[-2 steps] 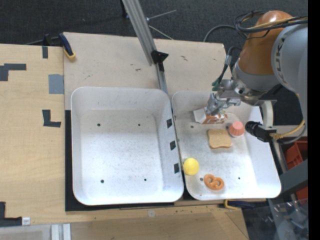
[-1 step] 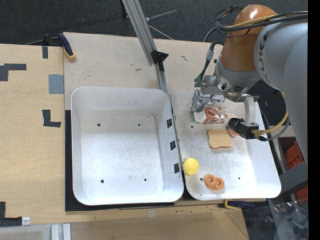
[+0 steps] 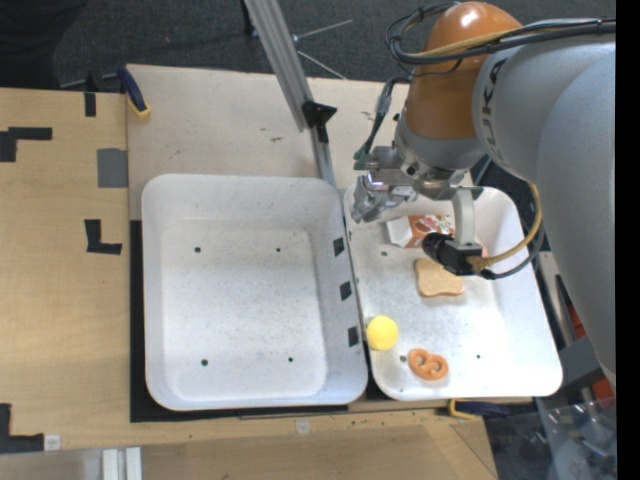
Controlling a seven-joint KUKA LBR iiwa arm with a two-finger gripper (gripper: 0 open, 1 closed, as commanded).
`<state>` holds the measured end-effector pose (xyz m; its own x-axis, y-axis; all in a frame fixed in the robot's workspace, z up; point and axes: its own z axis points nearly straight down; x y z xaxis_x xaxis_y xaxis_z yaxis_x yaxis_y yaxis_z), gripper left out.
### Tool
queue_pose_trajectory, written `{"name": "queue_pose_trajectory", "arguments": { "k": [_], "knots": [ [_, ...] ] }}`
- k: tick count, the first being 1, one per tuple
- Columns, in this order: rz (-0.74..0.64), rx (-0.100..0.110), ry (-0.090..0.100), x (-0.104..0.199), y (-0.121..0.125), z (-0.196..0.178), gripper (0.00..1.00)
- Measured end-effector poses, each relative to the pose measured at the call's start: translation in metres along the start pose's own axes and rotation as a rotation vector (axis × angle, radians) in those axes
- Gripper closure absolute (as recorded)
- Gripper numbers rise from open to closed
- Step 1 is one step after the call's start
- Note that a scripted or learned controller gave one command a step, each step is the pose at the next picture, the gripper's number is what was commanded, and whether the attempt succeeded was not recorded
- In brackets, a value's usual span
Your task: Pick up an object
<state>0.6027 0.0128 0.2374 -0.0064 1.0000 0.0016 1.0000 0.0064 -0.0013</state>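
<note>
Right bin (image 3: 520, 363): gripper (image 3: 372, 200) (finger state cannot be told), bread slice (image 3: 438, 280) at its 4 o'clock, apart.

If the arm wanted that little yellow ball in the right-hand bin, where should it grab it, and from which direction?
Probably straight down from above, closing across the middle of the yellow ball. It is round, so no side grips better than another, but it sits close to the right bin's left wall. Fingers set along that wall, not across it, would likely fit more easily. The pretzel lies nearby, apart from it.
</note>
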Motion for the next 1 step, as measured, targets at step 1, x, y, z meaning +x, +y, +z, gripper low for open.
{"name": "queue_pose_trajectory", "arguments": {
  "k": [1],
  "knots": [
    [0.000,0.002,-0.001,0.0500,-0.0052,0.0133,1.00]
  ]
}}
